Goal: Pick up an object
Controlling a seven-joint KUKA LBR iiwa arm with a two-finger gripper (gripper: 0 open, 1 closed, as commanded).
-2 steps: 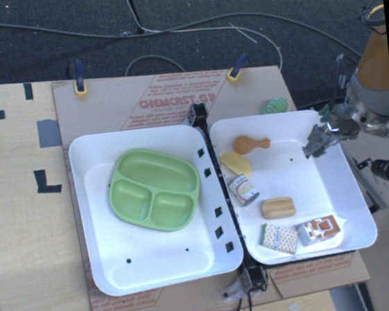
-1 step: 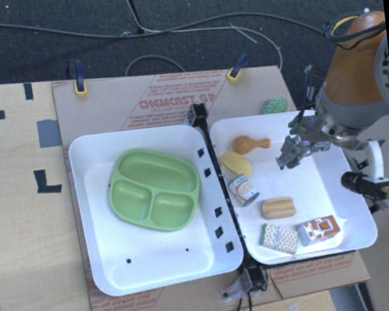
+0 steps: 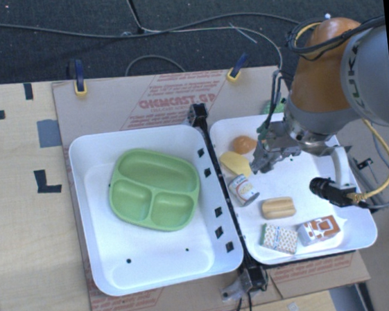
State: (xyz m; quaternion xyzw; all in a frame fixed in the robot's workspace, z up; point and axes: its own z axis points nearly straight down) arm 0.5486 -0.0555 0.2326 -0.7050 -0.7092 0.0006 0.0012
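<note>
Two white bins sit side by side on the bench, on a cardboard sheet clamped at its far edge. The left bin holds a green divided tray, lying flat toward the bin's far half.

The right bin carries the loose pieces. An orange ball lies near its far-left corner, with a yellow wedge just beside it toward the near side. A small white carton lies tilted close to the left wall, and a tan bun-shaped block rests near the middle. Along the near edge, a green-speckled packet and an orange-and-white box lie next to each other.

The arm reaches in from the right, its orange band above the far part of the right bin. The claw is low, just right of the yellow wedge and the ball. I see nothing between its tips; how wide it stands I cannot tell from here, the dark parts blur together.
</note>
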